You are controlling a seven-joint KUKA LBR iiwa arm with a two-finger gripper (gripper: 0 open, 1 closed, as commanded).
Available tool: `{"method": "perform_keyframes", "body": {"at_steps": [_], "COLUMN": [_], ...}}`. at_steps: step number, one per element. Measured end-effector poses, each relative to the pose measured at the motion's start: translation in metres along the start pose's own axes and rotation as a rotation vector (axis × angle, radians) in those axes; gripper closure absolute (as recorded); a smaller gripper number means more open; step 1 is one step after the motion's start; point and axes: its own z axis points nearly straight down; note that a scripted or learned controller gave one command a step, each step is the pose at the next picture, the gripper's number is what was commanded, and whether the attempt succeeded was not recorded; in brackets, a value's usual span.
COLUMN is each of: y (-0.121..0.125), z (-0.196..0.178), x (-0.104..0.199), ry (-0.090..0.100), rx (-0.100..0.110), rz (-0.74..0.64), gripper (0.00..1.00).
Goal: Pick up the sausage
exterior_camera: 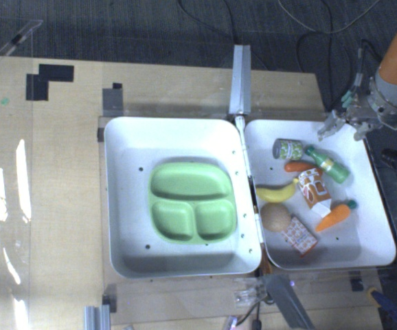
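**A:** Where's your sausage?

**B:** It's the small reddish-orange piece [297,166] in the right bin [377,249]. It lies flat, tucked just below the green can [288,148] and under the neck end of the green bottle [327,164], with the red-and-white carton [313,188] touching its lower side. Things look tossed in loose, so it's hemmed in on three sides.

**A:** What else crowds it?

**B:** A banana [276,192] lies to the lower left, then a brown round fruit [276,217], a patterned box [299,235] and a carrot [334,216]. The left bin [119,184] carries a green divided tray [191,199].

**A:** And your claw?

**B:** Your claw [341,122] hangs over the right bin's top right corner, near the rim, well apart from the sausage. Its fingers stand apart and nothing sits between them. I'd judge you need to come down and left, with a narrow approach between can and carton.
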Motion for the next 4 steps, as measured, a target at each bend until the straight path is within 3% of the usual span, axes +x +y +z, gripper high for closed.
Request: {"method": "perform_keyframes", "body": {"at_steps": [1, 2, 3, 4], "y": [-0.007, -0.006, -0.007, -0.007], "z": [0.093, 0.083, -0.034, -0.034], "x": [0.068, 0.069, 0.109, 0.109], "ry": [0.0, 0.0, -0.001, 0.0], "rx": [0.0, 0.001, -0.004, -0.003], "rz": [-0.141, -0.144, -0.33, -0.33], "gripper": [0.0, 1.0, 1.0, 0.0]}}
